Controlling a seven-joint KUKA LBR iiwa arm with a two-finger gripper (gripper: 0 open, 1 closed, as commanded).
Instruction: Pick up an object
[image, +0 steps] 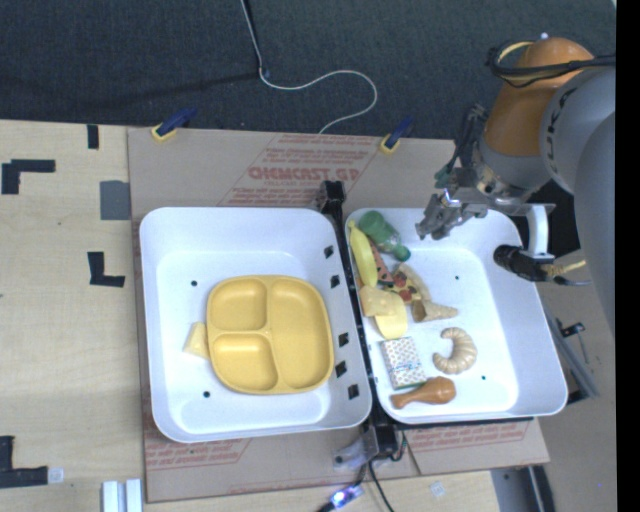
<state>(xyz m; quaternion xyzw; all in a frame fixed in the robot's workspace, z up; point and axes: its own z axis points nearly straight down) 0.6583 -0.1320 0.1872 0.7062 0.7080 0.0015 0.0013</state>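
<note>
Nothing is lifted yet. The pincer (436, 222) hangs over the right bin's (520, 395) far edge; whether it is clenched, I cannot tell. The banana (364, 258), croissant (456, 350) and other food lie below-left of it.

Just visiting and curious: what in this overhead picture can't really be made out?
- Pale yellow piece in the left bin: partly hidden under the yellow divided plate.
- Pile by the right bin's left wall: banana, green item and small bits overlap, too small to identify.
- Gripper: blurred, grip state unclear.
</note>
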